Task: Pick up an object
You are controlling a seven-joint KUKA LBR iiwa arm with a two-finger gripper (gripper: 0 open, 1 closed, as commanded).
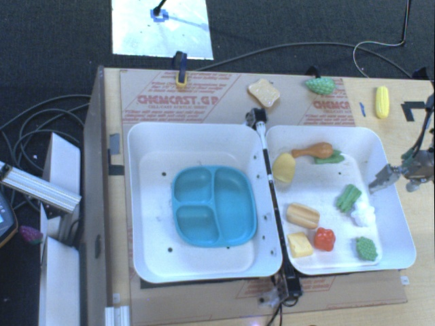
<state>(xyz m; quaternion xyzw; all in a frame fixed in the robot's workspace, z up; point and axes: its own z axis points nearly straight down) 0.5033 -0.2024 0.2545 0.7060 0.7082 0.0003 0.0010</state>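
The right bin (387, 148) holds several toy foods: a yellow pear (284, 168), a brown drumstick (314, 151) resting on a green leaf piece (334, 159), a green vegetable (349, 197), a white lump (366, 215), a hot dog bun (302, 215), a yellow cheese block (300, 244), a red pepper (324, 239) and a green broccoli (366, 248). My gripper (389, 175) hangs over the right rim of this bin, just right of the green vegetable and above the white lump. Nothing is seen held in it.
The left bin (146, 148) carries a blue divided plate (214, 205). On the cardboard behind the bins lie a toast slice (264, 92), a green toy (320, 85) and a yellow corn cob (382, 102). Cables run past the left side of the bench.
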